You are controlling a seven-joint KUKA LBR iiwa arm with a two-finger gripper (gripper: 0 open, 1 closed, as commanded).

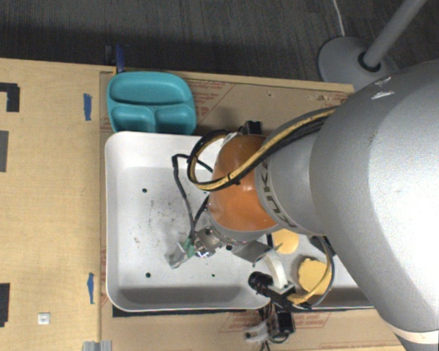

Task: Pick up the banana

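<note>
My pincer (180,256) is the small grey and green tip at the end of my wrist, low over the floor of the left shallow white plastic bin (109,202), toward its near side. From above I cannot tell how far open it is, and I see nothing yellow in it, so I do not count it as holding anything.

Just behind the tip, to the right, comes my wrist's broad orange band (237,190), with black and yellow cables (204,179) looping off its left side. Beyond that my thick grey arm (380,194) covers the whole right part of the scene.

The banana, as I judge it, is the yellow curved fruit (311,275) peeking out under my arm in the right white bin (345,296), near its near edge. It lies to the right of my pincer, across the wall between the bins and close beneath my own wrist. A second yellow patch shows just beyond it; whether that is the same fruit I cannot say. My arm hides most of it, so its long axis is unclear.

At the far side, touching the left bin's far rim, sits a teal plastic divided tray (151,101). All of it rests on a brown cardboard-covered bench (42,198).
</note>
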